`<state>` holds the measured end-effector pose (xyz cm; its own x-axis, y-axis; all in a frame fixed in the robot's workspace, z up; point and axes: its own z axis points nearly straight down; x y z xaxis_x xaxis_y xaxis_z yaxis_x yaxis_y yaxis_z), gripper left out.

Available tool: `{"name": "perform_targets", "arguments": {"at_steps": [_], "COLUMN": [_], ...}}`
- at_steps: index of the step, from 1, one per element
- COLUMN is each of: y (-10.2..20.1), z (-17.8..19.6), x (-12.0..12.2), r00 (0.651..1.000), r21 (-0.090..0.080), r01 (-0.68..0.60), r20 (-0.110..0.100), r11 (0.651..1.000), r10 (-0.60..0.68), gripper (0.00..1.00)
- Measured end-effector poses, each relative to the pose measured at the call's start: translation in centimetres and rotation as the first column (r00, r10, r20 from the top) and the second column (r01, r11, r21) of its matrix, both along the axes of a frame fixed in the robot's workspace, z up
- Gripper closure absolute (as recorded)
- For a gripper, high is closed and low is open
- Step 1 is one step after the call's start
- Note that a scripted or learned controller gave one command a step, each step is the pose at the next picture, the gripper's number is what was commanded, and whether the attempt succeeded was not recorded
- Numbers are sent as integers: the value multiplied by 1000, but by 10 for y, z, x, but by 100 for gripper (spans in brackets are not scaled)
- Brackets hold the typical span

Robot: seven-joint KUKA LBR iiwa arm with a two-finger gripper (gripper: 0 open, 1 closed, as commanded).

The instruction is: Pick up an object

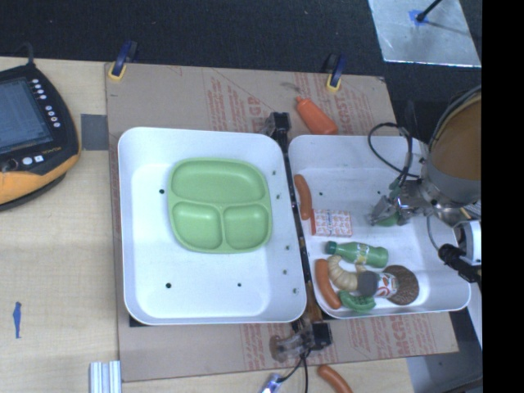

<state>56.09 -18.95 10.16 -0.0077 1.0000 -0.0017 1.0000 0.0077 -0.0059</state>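
From the overhead camera I see two white bins side by side. The left bin [147, 293] holds a green divided plate [219, 204]. The right bin [446, 301] holds a green bottle [358, 254], two sausages [304, 196], a small printed card [332, 222] and a clump of toy food at its near edge. My gripper [391, 211] hangs over the right bin's far right part, apart from the bottle; it carries nothing I can see, and I cannot tell whether it is spread. I judge this the approach step: next I must move over the bottle and descend.

A teach pendant [29, 133] lies at the desk's [57, 252] left edge, 2 blue clamps [121, 58] pin brown cardboard [213, 97], and an orange carrot toy [315, 116] rests behind the bins.
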Motion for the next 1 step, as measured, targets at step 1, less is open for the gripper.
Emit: {"name": "perform_targets", "arguments": {"at_steps": [1], "y": [67], "z": [-10], "x": [76], "r00": [1000], "r21": [2], "r01": [1], "r20": [2], "r11": [1000], "r10": [-1], "gripper": [100]}}
